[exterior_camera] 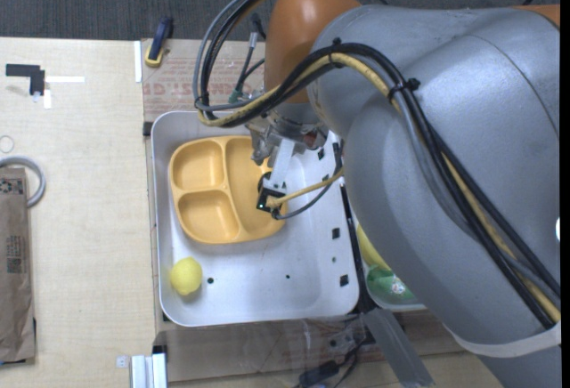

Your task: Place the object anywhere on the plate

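A yellow-orange plate (214, 190) with three compartments lies in the left white bin (267, 288), toward its upper left. A yellow lemon-like ball (186, 276) rests on the bin floor near the lower left corner, apart from the plate. My gripper (263, 150) hangs over the plate's right compartment, at its upper right edge, under the orange wrist band. Its fingertips are hidden by the wrist and cables, and I see nothing held.
The grey arm covers most of the right bin, where a green and yellow object (385, 281) peeks out. A blue-and-yellow tool (159, 41) lies on the bench above the bin. A brown packet (15, 262) sits at the far left.
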### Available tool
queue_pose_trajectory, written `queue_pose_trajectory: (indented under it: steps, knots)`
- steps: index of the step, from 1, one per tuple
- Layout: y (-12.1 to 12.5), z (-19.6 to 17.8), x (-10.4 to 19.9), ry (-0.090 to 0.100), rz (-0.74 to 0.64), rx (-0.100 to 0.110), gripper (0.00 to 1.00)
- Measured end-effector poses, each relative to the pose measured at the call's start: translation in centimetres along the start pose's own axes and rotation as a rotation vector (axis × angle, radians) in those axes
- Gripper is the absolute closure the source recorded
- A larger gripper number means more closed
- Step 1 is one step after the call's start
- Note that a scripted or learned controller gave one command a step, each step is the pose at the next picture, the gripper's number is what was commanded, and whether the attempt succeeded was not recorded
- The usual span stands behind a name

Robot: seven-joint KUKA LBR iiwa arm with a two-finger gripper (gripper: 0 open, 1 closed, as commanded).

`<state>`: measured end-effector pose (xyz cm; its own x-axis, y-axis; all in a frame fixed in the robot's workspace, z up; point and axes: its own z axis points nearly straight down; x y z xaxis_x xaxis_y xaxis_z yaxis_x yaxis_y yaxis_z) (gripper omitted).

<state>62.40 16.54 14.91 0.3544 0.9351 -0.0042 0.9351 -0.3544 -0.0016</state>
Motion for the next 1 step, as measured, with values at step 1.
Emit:
queue_pose_trajectory:
  steps: [1]
  knots:
    - [0.01, -0.01, -0.01, 0.000, 0.000, 0.000, 0.00]
